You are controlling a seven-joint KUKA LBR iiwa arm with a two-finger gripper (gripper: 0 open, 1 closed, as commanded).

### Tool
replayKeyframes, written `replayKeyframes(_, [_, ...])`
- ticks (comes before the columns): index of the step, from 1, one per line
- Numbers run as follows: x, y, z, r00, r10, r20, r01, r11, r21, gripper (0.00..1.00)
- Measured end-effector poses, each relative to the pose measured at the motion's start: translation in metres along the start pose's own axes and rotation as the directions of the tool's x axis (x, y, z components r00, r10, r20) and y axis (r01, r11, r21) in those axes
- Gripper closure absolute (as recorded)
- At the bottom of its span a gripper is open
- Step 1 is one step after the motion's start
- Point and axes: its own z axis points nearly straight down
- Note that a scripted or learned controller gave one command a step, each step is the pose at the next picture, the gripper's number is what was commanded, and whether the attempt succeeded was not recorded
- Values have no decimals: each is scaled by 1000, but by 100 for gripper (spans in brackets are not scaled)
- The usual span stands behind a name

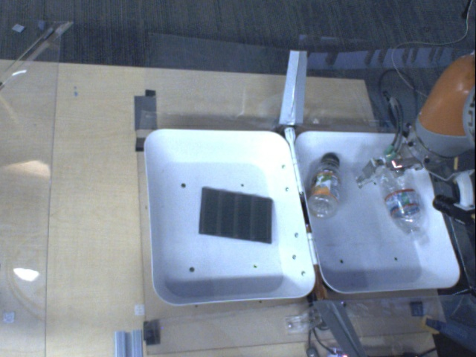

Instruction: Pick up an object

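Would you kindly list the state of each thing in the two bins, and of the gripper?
Dark ridged mat: lying flat in the left bin.
Bottle with orange label: lying on its side in the right bin, cap on.
Bottle with red and blue label: lying on its side, right bin.
Gripper: low over the right bin, beside that second bottle.

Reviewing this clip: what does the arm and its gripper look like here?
The arm enters from the right: a rounded orange section above a grey band. Below it sits a small metallic, silvery gripper with thin pale fingers. Dark cables loop beside the arm.
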Motion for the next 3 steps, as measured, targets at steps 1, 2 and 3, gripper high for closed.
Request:
replayKeyframes(1, [-3,-2,0,995,-103,5,103,995,1,0])
replayKeyframes(2, [-4,-8,0,981,-194,12,194,981,-4,0])
replayKeyframes(3, [-2,-14,0,973,-230,24,230,973,-15,0])
